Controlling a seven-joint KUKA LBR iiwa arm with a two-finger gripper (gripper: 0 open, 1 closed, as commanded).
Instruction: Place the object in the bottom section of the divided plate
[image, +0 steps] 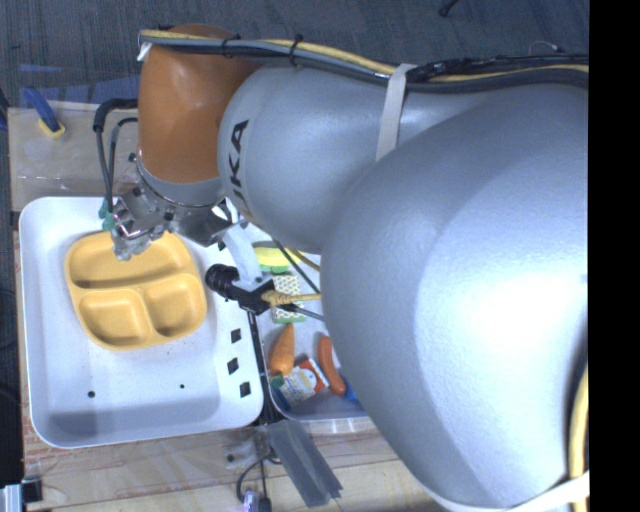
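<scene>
The arm (430, 250) presented smooth rounded grey casings, with an orange band (180, 100) above the wrist. Black lettering "KA" was visible on the grey shell. Black and yellow cables, strapped by a pale tie, ran along the top; the gripper (128, 240) was small, metallic grey

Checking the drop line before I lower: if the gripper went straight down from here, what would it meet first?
Most likely the yellow plate: the gripper hangs over the near edge of its top section, not the bottom ones. Height above it is unclear from this slanted view.
</scene>
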